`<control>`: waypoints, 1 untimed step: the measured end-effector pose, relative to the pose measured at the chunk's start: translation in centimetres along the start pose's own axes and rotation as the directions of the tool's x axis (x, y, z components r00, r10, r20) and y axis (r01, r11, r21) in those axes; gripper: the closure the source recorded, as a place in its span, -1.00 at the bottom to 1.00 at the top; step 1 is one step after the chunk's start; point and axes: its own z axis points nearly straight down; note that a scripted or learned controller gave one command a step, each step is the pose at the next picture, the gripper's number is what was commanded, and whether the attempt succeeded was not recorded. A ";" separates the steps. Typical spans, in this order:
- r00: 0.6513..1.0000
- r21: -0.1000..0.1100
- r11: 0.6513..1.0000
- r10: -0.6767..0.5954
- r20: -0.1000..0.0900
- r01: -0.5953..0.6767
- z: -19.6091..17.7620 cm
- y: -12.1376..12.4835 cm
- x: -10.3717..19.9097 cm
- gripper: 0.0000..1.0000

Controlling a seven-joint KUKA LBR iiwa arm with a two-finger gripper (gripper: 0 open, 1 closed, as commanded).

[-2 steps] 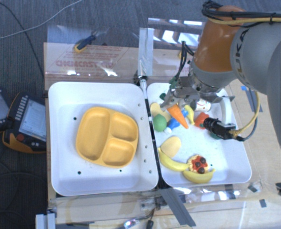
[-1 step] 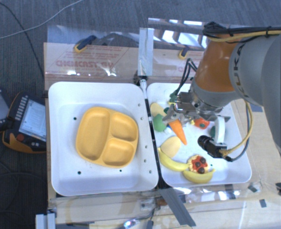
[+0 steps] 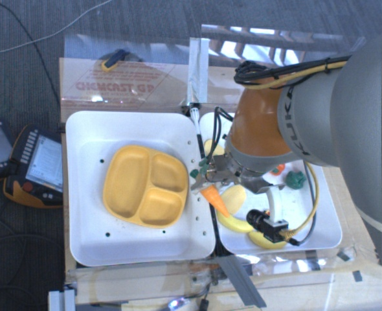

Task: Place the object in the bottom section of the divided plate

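Carrot just below tool

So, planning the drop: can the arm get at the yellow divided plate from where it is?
Probably yes. The plate lies open in the left bin with nothing above it, and the gripper hangs just beside the wall between the bins.

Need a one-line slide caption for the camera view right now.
KUKA arm reaches over the right bin of toy food; yellow divided plate waits in the left bin.
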 end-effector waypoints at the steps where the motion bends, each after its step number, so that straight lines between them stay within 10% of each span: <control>1: 0.995 -0.001 0.995 -0.101 0.001 0.101 1.5 7.0 8.2 1.00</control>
